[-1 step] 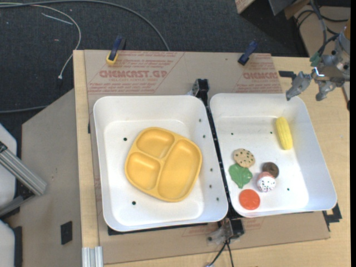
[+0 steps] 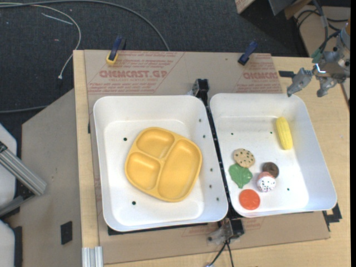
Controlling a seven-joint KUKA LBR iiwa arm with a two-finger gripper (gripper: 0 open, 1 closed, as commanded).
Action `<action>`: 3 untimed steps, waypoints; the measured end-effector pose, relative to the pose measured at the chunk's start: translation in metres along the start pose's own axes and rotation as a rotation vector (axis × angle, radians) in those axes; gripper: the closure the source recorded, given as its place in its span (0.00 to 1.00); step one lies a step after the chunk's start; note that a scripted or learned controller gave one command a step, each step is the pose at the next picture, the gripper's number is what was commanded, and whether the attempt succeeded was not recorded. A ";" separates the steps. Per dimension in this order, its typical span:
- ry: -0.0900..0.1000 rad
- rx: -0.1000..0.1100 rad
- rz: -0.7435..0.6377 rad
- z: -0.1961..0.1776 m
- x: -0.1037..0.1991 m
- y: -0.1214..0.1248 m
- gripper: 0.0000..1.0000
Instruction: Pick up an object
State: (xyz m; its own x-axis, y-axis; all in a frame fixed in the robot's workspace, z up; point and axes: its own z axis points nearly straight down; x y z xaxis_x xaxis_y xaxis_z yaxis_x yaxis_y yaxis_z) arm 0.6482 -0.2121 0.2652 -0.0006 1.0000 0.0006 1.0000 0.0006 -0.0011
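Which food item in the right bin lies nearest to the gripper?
The yellow corn cob: it lies alone toward the gripper, apart from the cluster.

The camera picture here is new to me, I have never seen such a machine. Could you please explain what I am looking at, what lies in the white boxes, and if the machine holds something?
This is one picture from a fixed camera above a workbench, looking down at a slant. On the bench sit two shallow white bins side by side. The left bin holds a yellow plate with three compartments. The right bin holds small toy foods: a yellow corn cob, a cookie, a green leaf, a brown donut, a white cupcake and a red tomato slice.

The machine is a robot arm that reaches in from the right. Its gripper, a two-finger claw, is at the top right, above the far corner of the right bin. Its fingers look spread apart with nothing between them, so it holds nothing yet. Its job is to pick up an object.
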 end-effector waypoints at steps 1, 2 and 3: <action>0.002 0.005 -0.001 0.045 0.006 0.005 0.00; 0.002 0.006 -0.001 0.096 0.015 0.010 0.00; 0.001 0.005 -0.002 0.159 0.015 0.013 0.00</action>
State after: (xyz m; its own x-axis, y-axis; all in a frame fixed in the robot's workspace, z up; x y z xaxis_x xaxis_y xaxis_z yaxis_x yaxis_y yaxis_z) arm 0.6608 -0.1965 0.1067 -0.0025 1.0000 0.0017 1.0000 0.0025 -0.0058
